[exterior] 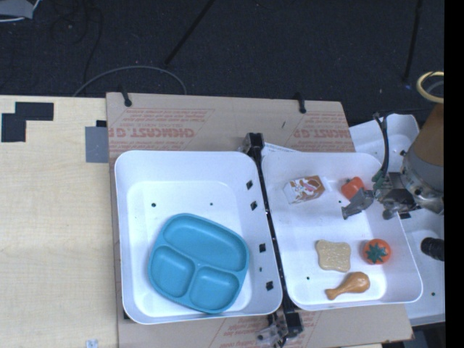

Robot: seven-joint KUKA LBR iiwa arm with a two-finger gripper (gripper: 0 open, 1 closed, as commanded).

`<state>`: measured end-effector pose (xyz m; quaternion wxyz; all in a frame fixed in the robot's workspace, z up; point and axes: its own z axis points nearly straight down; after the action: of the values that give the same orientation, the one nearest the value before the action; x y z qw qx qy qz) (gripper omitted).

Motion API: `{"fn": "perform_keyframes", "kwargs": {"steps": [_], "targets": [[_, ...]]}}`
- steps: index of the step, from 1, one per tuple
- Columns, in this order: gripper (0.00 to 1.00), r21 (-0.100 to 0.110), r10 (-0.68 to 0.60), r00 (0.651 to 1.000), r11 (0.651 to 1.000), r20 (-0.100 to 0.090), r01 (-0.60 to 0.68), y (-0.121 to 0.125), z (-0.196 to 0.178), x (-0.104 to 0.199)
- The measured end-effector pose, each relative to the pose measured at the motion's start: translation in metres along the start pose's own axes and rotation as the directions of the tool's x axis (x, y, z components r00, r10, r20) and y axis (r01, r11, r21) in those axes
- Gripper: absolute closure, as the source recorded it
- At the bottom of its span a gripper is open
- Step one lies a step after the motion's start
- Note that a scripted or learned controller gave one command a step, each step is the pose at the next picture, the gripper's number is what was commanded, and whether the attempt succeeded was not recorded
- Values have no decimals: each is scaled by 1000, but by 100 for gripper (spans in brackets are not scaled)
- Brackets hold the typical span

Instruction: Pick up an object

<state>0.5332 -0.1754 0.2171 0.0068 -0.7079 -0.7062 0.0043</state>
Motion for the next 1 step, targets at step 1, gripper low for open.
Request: {"fn": "perform_keyframes", "kwargs": {"steps": [1], "targets": [[0,-12,-3,1000,1000,2,3,3,-7,0]]}}
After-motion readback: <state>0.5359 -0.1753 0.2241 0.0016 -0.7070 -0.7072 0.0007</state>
